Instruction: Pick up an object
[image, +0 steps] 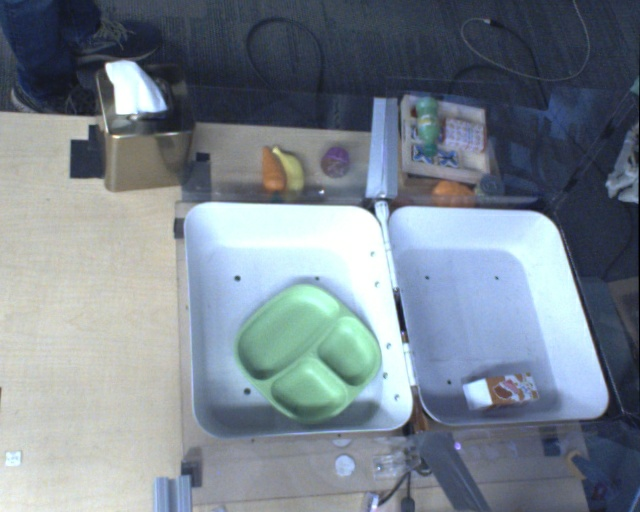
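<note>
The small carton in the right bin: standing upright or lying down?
Lying down: the carton rests flat on the right bin's floor.

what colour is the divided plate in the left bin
Light green divided plate, seen in the camera view.

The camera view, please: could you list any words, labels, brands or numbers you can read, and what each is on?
None can be read.
Small carton in the right bin: orange and white print, too blurred.
Packaged set behind the bins: coloured print, too small.
Green divided plate: no markings visible.
</note>
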